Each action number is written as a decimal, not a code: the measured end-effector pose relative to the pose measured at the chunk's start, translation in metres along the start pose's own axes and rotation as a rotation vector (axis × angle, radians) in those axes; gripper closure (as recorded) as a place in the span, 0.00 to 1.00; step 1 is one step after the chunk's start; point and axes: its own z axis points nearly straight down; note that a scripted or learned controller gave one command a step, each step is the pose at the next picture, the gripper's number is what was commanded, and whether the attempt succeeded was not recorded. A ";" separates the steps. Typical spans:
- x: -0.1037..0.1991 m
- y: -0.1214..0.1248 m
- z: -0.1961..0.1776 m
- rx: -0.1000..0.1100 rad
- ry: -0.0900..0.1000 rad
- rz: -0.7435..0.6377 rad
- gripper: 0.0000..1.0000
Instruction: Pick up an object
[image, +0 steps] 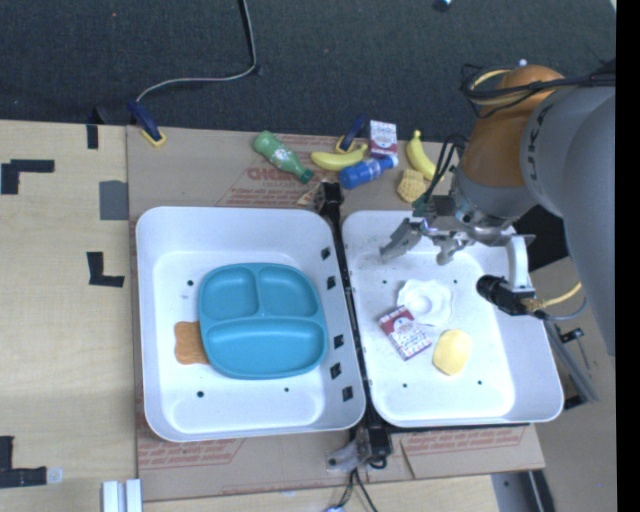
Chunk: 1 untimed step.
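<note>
In the right bin (520, 400) lie a white fried-egg toy (424, 300), a small red and white box (404, 331) and a yellow lemon-like toy (451, 352). My gripper (422, 246) hangs over the far part of that bin, just above the egg toy, with its fingers spread open and nothing between them. The left bin (165, 400) holds a blue divided plate (262, 320) and an orange toast-like piece (187, 343) at the plate's left edge.
Behind the bins on the cardboard lie a green bottle (281, 156), two bananas (337, 158), a blue bottle (361, 172), a small red and white carton (383, 135) and a yellow waffle-like piece (411, 185). A black divider (345, 300) separates the bins.
</note>
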 end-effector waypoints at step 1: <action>-0.013 -0.042 0.090 0.004 0.002 0.001 0.00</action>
